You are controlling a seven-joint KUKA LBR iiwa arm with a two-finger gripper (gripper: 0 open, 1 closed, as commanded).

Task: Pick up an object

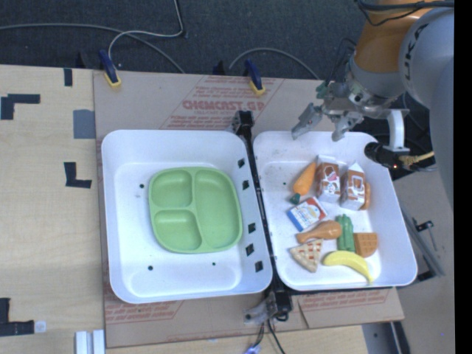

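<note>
Small plastic toy foods, among them a yellow banana (349,263) and an orange carrot (304,179), lie clustered in the right white bin (408,268). The claw (321,126) hangs above that bin's far rim, fingers spread wide, holding nothing. Bare floor remains along the bin's near-left.

The grey arm with the orange band (413,35) is cut off at the right and top edges; print on the small blue-and-white packet (306,214) is too small to read.
</note>
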